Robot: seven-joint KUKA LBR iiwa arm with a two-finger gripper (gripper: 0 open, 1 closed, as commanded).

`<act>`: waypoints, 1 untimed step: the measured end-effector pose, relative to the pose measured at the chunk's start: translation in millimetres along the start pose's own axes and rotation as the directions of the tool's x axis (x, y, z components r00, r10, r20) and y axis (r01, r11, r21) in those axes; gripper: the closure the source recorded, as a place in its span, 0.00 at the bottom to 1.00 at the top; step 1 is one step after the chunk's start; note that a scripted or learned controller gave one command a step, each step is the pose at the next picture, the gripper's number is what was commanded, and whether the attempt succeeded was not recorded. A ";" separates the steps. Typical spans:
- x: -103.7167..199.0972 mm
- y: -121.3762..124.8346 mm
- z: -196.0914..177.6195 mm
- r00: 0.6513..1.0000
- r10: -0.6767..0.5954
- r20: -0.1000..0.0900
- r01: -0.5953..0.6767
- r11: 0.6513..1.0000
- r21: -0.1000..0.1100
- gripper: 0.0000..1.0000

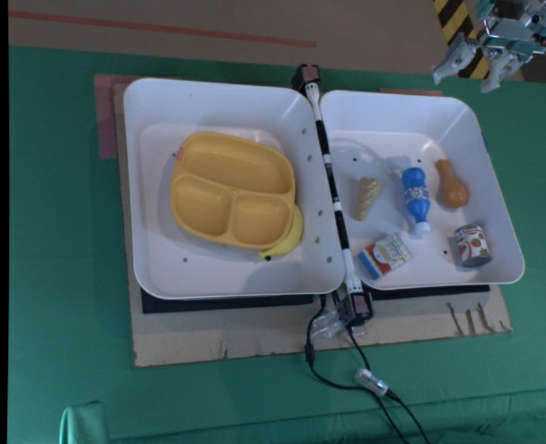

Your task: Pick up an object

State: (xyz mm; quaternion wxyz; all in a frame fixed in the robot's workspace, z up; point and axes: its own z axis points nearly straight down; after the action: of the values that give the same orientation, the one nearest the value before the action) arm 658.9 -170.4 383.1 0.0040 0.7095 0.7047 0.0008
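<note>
My gripper [470,68] hangs at the top right, above and beyond the far right corner of the right bin [458,118], with its fingers spread open and nothing between them. In that bin lie a blue bottle [415,198], an orange drumstick-shaped toy [452,186], a tan ice-cream cone [366,196], a small red, white and blue carton [386,255] and a small can [472,244]. All of these sit well below and to the left of the gripper.
The left bin [153,248] holds a yellow divided tray [231,191] with a banana [290,238] tucked under its right edge. A black-and-white divider bar [330,192] runs between the bins. Cables [366,377] trail off the front of the cardboard base.
</note>
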 end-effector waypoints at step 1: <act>-17.5 41.6 152.8 1.000 -0.001 0.003 0.001 1.000 0.001 0.00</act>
State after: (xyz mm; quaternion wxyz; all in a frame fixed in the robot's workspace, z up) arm 701.4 -188.9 230.7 0.0048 0.7090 0.7052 -0.0009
